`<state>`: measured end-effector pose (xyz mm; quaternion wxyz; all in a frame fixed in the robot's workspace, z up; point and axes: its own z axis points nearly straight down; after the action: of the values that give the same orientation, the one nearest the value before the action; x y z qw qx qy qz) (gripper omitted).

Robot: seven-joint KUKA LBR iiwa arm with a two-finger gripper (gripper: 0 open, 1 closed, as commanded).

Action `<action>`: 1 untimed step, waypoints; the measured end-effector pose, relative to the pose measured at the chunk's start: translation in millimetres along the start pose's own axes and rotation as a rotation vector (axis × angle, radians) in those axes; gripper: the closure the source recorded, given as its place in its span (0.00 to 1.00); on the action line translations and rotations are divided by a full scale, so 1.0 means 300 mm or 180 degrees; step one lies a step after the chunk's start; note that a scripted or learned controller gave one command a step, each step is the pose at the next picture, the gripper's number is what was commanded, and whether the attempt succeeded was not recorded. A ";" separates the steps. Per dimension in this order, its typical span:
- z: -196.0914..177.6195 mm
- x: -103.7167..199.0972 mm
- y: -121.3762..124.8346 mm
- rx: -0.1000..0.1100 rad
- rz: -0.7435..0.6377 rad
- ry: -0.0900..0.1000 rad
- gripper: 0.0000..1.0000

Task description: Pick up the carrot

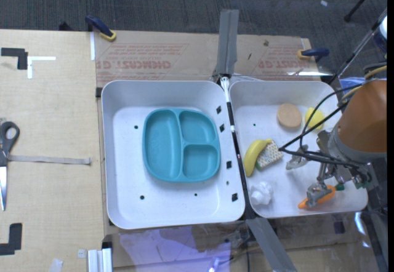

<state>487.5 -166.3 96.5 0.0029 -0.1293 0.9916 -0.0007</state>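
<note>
The orange carrot (319, 197) lies on the floor of the right white bin (266, 100), close to its front right corner. My gripper (311, 180) is low in that corner, directly over the carrot, and its metal parts overlap the carrot's middle. The carrot's two ends stick out either side of the metal. The orange-banded arm (364, 122) comes in from the right above the bin's right wall, with black cables trailing across the bin.
The right bin also holds a banana (253, 154), a speckled sponge-like block (269, 155), a round tan bun (289, 115), a lemon (313, 118) and a white crumpled lump (261, 193). A teal divided plate (181, 144) sits in the left bin (120, 160). Scissors (6, 141) lie on the bench at the far left.
</note>
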 end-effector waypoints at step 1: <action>0.000 0.000 0.000 0.0000 0.0001 0.0000 0.00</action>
<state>487.5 -166.4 96.4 0.0029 -0.1291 0.9916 -0.0007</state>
